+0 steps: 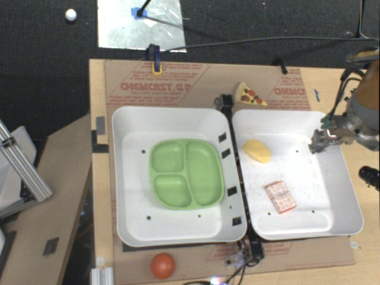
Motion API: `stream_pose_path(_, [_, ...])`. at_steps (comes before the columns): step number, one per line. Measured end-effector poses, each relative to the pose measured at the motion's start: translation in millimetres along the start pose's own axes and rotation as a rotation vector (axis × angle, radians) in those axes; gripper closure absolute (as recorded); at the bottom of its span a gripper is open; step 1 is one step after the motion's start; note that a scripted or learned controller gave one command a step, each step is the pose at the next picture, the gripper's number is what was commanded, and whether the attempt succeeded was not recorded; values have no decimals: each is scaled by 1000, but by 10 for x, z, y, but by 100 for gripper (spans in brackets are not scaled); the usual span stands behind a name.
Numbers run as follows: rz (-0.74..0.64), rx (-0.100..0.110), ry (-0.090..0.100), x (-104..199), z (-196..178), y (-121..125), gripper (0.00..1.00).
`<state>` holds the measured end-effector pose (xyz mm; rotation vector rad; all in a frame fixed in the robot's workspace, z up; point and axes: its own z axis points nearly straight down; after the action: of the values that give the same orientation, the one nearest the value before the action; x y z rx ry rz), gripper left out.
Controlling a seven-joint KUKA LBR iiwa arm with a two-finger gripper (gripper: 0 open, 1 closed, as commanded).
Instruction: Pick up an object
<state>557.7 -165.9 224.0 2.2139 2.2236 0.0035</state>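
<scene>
Arm over the right bin point(347, 212) — nothing visibly grasped.
The gripper point(319, 141) hung at the bin's right edge, finger spacing unclear; a yellow lump point(257, 151) and pink packet point(280, 196) lay apart — both free.

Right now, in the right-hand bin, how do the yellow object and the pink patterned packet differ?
The yellow object is rounded and plain in colour; the pink packet is flat, rectangular and patterned. The yellow object lies toward the bin's far left part, nearer the gripper; the pink packet lies closer to the near wall, more central. Both rest loose on the floor of the right bin, untouched by the gripper.
</scene>
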Motion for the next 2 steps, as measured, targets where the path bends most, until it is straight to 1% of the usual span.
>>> stream_pose_path(1, [-5, 0, 2, 417, -9, 162, 100])
stream_pose_path(2, [-7, 2, 3, 1025, -12, 226, 100])
